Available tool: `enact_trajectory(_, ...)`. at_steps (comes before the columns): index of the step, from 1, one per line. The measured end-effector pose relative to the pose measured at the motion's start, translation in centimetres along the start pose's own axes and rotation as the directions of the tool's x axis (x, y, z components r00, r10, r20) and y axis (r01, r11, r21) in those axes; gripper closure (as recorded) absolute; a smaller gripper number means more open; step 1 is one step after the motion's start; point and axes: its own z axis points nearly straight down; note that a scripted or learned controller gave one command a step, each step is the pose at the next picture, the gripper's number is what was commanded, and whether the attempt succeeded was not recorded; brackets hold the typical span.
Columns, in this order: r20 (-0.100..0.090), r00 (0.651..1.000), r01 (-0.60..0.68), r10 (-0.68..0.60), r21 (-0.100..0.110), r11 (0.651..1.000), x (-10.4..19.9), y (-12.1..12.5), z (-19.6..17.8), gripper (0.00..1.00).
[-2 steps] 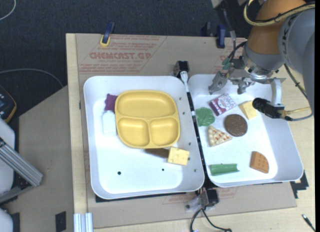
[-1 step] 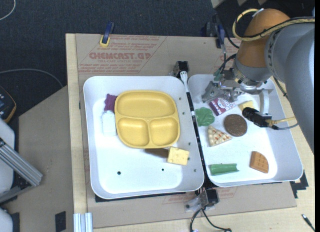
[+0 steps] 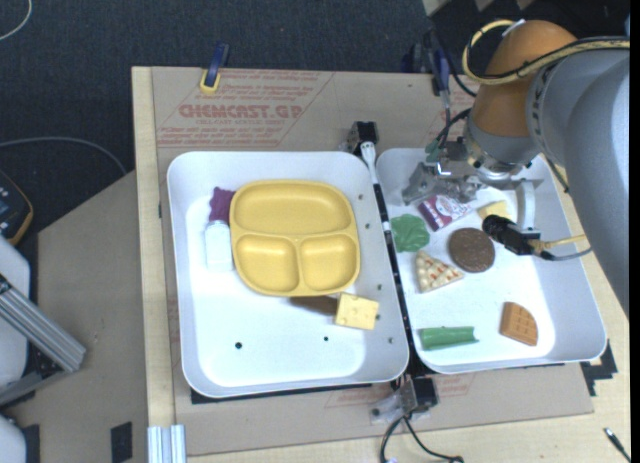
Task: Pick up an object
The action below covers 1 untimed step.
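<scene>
Lying in the far left part of the right bin (image 3: 575, 336), a maroon-and-white packet (image 3: 440, 211) has its long axis running diagonally, from the bin's far left corner toward the brown round cookie (image 3: 471, 250) just beside its near end. The gripper (image 3: 447, 173) hangs right over the packet's far end; whether it is wide, narrow or gripping anything cannot be told. Nearby are a green leaf piece (image 3: 409, 232), a pizza slice (image 3: 436, 272), a green bar (image 3: 447, 336) and a waffle piece (image 3: 518, 323). The left bin (image 3: 200, 351) holds a yellow divided plate (image 3: 295, 235) and a cheese cube (image 3: 357, 311).
</scene>
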Motion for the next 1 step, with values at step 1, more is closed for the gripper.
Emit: enact_trajectory(1, 0.0, 1.0, -0.001, 0.001, -0.014, 1.0, 0.04, 0.35, -1.47, 1.0)
